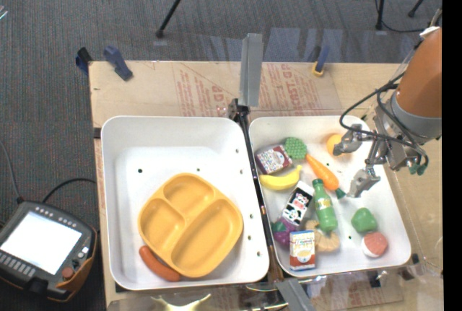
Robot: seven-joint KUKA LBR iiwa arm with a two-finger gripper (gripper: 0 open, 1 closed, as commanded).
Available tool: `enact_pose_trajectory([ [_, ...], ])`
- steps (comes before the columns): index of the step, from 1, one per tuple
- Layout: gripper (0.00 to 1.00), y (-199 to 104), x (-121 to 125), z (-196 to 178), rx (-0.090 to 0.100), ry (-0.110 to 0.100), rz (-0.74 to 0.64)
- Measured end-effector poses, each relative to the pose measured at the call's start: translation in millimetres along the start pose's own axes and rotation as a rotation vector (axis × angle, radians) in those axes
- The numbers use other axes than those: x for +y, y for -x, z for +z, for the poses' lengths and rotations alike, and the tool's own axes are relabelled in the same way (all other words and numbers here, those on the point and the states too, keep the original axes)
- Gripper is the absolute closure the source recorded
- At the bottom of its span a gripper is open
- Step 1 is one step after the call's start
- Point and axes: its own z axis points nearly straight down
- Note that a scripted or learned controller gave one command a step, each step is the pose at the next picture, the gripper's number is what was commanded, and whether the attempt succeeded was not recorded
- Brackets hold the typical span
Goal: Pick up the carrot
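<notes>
Camera view gives you the carrot lying in the right bin, toward its far half, with its long axis running diagonally: the green leafy top points to the far left and the orange tip points near right, ending just beside the green bottle. A banana lies just left of it, with a small printed packet beyond that. You can see the end effector hanging over the right side of the same bin, to the right of the carrot and apart from it, its two fingers spread with nothing between them. A yellow fruit sits at the far edge, and a green pepper nearer you. The left bin holds a yellow divided plate and a sausage at its near edge. Both bins rest on a brown board tabletop printed with red lettering, with dark grey carpet around it and a tablet-like pendant on the floor at the near left
</notes>
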Motion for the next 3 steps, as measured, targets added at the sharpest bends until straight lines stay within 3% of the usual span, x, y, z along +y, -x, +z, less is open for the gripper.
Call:
enact_pose_trajectory([
  [1, 0.00, 7.5, 1.8, 117.1, -0.007, 0.000, 0.084],
  [2, 0.00, 63.6, -2.4, 93.8, -0.004, 0.000, 0.487],
  [3, 0.00, 65.7, -7.3, 135.1, 0.001, 0.000, 0.594],
])
